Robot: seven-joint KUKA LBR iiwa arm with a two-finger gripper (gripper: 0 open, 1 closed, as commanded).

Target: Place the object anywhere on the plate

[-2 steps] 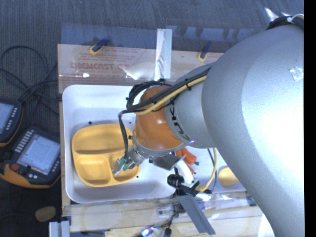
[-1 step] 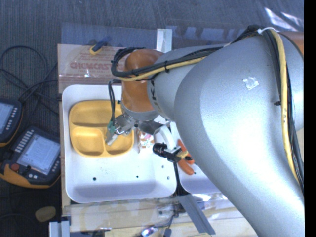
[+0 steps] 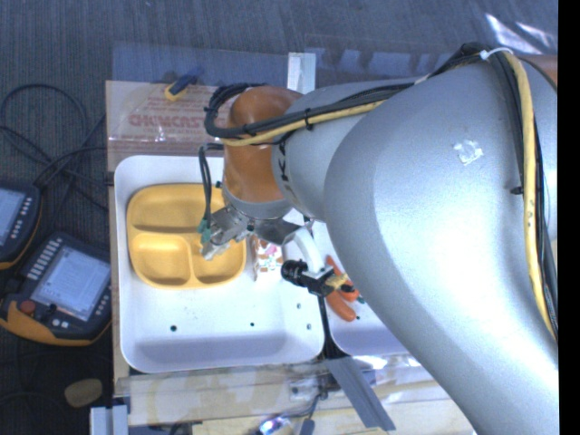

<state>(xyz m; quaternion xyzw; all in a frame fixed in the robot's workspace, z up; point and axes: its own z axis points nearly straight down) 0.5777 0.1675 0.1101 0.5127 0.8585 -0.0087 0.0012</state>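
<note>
A yellow divided plate (image 3: pixel 168 234) lies in the left white bin (image 3: pixel 213 338). My gripper (image 3: pixel 214 241) hangs over the plate's right side, near the divider ridge. A small green thing (image 3: pixel 207 233) shows at the gripper's left edge; I cannot tell whether it is held. The orange-banded wrist (image 3: pixel 254 143) and the arm's big grey body cover the view's right half and most of the right bin.
A small white and pink item (image 3: pixel 265 259) lies in the left bin just right of the plate. An orange object (image 3: pixel 342 295) shows in the right bin beside a black part of the arm (image 3: pixel 304 276). Cables and pendants lie left of the bench.
</note>
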